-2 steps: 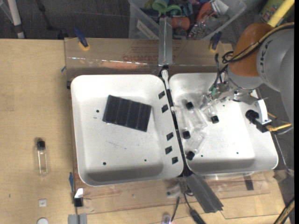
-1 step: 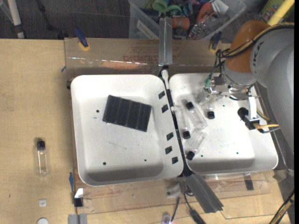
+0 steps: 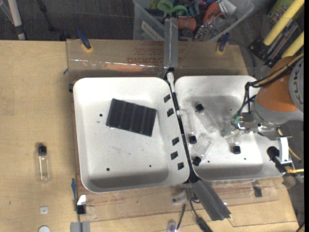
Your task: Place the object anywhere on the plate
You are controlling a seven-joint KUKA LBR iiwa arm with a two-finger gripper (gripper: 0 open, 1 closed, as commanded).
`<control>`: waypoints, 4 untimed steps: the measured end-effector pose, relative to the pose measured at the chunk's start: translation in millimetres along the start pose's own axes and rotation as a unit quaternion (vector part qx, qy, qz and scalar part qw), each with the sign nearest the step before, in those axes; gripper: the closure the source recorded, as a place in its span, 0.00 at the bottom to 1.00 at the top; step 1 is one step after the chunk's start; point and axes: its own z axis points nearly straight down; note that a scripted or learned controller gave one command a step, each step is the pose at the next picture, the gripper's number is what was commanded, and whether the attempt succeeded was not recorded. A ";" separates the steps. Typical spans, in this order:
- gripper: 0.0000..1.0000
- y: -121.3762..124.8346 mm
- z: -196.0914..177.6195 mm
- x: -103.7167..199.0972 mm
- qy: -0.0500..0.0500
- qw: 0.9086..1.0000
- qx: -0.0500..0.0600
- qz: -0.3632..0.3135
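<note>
a grey arm (image 3: 289, 88) with an orange band reaches from the right over the right white bin (image 3: 251, 164), its end effector (image 3: 240, 125) low among several clear plastic vials with black caps (image 3: 205, 146) (which one is the target i cannot tell). whether the end effector is clenched or released cannot be told. the dark ribbed plate (image 3: 131, 117) lies in the left white bin (image 3: 87, 173), well apart, so a good grasp would centre on one vial, lift clear of the divider (image 3: 175, 124), and set down mid-plate.
</note>
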 end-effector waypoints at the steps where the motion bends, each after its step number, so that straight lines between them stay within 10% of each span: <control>1: 1.00 0.5 -9.3 -0.3 0.000 1.000 -0.001 0.001; 4: 1.00 1.2 -37.1 -2.0 0.001 1.000 -0.003 0.004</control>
